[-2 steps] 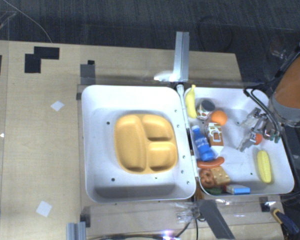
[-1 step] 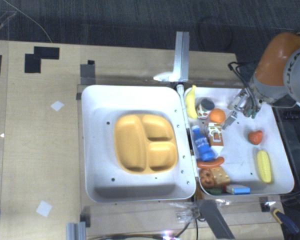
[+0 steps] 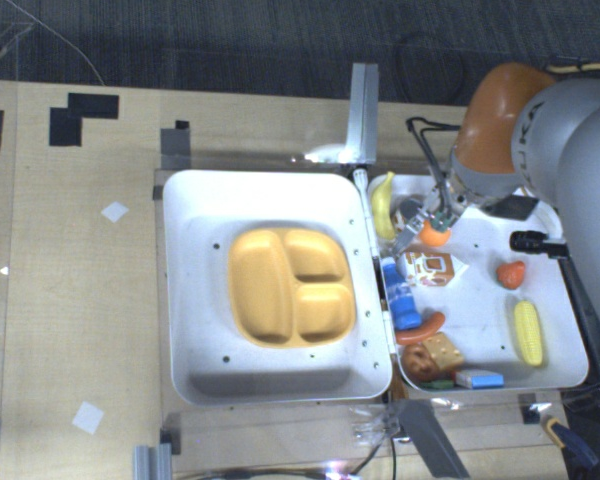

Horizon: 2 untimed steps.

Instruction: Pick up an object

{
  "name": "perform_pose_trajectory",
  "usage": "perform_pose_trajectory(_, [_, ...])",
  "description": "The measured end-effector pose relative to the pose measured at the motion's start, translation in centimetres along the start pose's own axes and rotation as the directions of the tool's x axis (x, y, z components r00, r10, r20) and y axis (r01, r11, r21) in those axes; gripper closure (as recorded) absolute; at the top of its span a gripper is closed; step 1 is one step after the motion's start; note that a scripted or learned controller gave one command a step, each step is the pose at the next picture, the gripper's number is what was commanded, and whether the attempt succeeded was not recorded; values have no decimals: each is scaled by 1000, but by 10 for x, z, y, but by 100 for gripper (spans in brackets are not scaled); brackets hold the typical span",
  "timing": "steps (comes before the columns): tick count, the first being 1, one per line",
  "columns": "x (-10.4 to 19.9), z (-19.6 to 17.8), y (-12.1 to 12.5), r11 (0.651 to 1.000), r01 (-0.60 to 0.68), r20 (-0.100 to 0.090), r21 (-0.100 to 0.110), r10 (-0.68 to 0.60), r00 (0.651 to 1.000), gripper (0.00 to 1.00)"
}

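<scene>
1. Two white bins sit side by side on the bench; the left bin [image 3: 195, 298] carries a yellow divided tray [image 3: 290, 286], and the right bin [image 3: 570, 363] carries the loose items the task draws from.
2. By my reading, the step in hand is the reach-and-close stage: the gripper [image 3: 432, 220] is low in the far left part of the right bin, right at a small orange ball [image 3: 436, 235].
3. Whether the pincer is released or clenched I cannot tell; the wrist and cabling cover its tips, and nothing shows plainly between them, so I count nothing as held.
4. Next, as I judge it, the move calls for closing squarely on the orange ball and lifting straight up, since a banana [image 3: 382, 206] lies just beside toward the bin's left wall and a printed packet [image 3: 429, 267] lies just in front.
5. Materials and shapes:
   - The orange ball looks smooth and round, liable to roll out of a pinch.
   - The banana and the corn cob [image 3: 527, 330] are long, yellow and look like moulded plastic.
   - A blue bottle [image 3: 400, 298] lies along the left wall, with a sausage [image 3: 422, 327] and a brown bread-like piece [image 3: 435, 353] near it.
   - A red-orange lump [image 3: 511, 274] sits well apart to the right.
   - The tray looks rigid, matte, with rounded compartments.
</scene>
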State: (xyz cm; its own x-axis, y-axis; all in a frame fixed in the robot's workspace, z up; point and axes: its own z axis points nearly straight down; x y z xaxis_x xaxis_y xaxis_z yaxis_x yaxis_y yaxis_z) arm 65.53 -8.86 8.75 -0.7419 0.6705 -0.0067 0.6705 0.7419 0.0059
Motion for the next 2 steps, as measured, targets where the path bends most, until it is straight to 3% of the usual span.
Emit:
perform_pose_trajectory(1, [-24,-60,-13,953,301,1,1,-301,953,0])
perform_pose_trajectory(2, [-8,-7,-9,971,238,-1,1,-238,971,0])
